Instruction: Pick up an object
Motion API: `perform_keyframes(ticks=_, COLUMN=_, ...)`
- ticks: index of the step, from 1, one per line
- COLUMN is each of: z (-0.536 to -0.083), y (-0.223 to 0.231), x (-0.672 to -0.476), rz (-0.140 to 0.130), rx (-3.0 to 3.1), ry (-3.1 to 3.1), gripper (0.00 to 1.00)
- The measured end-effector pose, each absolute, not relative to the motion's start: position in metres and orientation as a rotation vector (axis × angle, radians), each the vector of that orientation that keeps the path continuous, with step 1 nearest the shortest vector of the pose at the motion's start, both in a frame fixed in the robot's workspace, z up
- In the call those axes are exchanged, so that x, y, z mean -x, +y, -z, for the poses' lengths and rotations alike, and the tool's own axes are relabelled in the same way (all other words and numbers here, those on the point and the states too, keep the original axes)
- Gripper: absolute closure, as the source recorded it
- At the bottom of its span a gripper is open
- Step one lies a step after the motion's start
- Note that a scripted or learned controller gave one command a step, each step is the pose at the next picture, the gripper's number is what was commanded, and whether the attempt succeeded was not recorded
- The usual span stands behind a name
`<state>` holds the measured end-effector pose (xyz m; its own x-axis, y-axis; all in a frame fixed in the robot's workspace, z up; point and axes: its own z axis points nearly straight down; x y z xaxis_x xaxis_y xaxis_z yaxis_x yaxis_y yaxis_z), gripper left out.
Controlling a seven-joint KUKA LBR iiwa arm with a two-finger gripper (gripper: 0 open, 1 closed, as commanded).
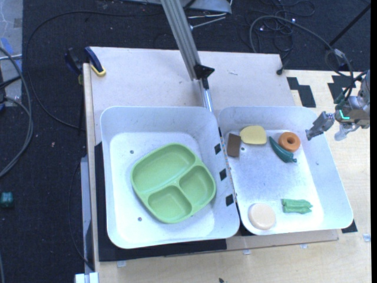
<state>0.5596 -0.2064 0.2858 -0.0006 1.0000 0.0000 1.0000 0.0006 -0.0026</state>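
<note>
Hovering at the right bin's (330, 175) three-o'clock rim: gripper (330, 128), fingers spread, gripping nothing. Lying in that bin: yellow piece (253, 135) and brown block (234, 145) at eleven o'clock; orange ring (289, 141) on a teal piece (281, 151) at one; green item (296, 206) at four; cream disc (262, 216) at six. Nearest candidate is the ring; centring the fingers over it before descending is advisable. Green tray (172, 183) is sitting in the left bin (118, 158).

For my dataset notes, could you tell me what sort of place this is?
Probably a robotics lab: two white bins on a bench, toy food beside a green divided plate, loose cables on dark floor.
</note>
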Motion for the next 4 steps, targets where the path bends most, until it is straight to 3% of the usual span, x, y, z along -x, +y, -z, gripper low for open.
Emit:
perform_keyframes(ticks=1, z=-0.287, y=-0.206, x=-0.56, rz=-0.001, rx=2.221, ry=-2.223, gripper=0.0)
perform_keyframes(ticks=4, z=-0.126, y=-0.211, x=-0.576, rz=-0.004, rx=2.219, ry=-2.219, gripper=0.0)
